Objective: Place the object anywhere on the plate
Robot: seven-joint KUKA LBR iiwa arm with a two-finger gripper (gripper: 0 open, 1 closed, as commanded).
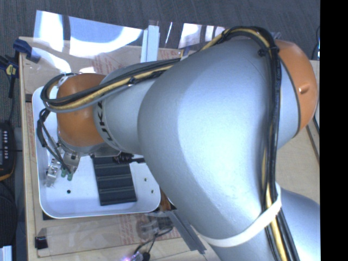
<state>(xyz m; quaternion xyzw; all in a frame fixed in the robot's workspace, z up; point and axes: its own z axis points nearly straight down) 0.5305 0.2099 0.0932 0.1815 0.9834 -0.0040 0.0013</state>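
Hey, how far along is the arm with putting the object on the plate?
Nothing looks done yet. The arm reaches across into the left white bin, its hand low near the bin's left side beside a dark ribbed block. Whether the hand grips anything can't be told. I see no plate, so placing remains.

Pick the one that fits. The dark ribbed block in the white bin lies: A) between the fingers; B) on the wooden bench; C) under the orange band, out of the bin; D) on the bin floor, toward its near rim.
D: the dark ribbed block lies flat on the floor of the white bin, near its front rim.
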